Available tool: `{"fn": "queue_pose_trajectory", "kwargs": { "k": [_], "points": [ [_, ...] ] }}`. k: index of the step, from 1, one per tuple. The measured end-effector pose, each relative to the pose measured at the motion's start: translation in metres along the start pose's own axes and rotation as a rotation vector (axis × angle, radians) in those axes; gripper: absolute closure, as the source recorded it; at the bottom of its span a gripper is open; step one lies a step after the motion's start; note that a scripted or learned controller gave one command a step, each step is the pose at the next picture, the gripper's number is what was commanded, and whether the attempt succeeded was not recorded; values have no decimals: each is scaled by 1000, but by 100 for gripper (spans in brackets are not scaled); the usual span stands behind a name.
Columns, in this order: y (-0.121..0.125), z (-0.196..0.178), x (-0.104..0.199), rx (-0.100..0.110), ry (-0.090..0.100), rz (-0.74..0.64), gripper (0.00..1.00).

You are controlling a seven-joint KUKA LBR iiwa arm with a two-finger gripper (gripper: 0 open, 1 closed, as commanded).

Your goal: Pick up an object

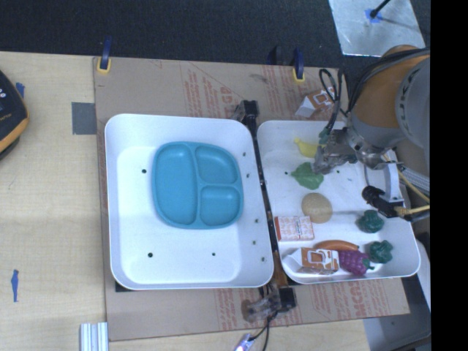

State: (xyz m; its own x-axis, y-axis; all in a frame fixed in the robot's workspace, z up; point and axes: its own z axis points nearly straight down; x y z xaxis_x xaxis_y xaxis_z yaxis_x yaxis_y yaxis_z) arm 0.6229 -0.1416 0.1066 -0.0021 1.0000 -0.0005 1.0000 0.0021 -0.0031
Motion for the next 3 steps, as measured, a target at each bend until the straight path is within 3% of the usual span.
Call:
{"fn": "queue_pose_trajectory", "kwargs": {
  "k": [1, 2, 3],
  "points": [
    [0, 0, 0, 0, 0, 0, 0],
    [33, 15, 27, 2, 1, -1, 0],
    [33, 14, -10, -2, 0, -1, 0]
  ]
}}
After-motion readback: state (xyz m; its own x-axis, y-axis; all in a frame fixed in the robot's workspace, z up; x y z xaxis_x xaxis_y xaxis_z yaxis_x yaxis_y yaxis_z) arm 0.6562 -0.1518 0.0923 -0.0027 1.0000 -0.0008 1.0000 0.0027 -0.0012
